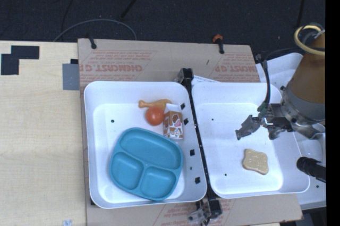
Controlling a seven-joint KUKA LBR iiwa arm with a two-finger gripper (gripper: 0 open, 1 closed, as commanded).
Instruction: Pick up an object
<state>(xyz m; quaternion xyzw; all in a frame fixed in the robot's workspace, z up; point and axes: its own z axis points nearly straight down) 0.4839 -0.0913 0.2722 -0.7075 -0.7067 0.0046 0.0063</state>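
two shallow white bins sit side by side on the counter (42, 129), on a sheet of printed cardboard (159, 63). the arm (311, 78) comes in from the right, its orange part above the right bin's right edge, and its fingers (254, 126) hang over the middle of the right bin (228, 97), pointing left. the dark tips look spread apart, released, with nothing between them.

just near and a little right of the fingers, a tan, toast-like piece (255, 161) lies flat on the floor of the right bin, apart from the fingers and not touched by them.

in the left bin (98, 113) a blue divided plate (146, 163) with three compartments fills the near half, lying at a slant. beyond it, toward the far right corner of that bin, a red-orange ball (154, 116) rests beside a yellow-orange curved piece (153, 103), and a small brown-and-white carton (173, 125) stands just right of the ball, close to the wall between the bins, touching the plate's far right edge.
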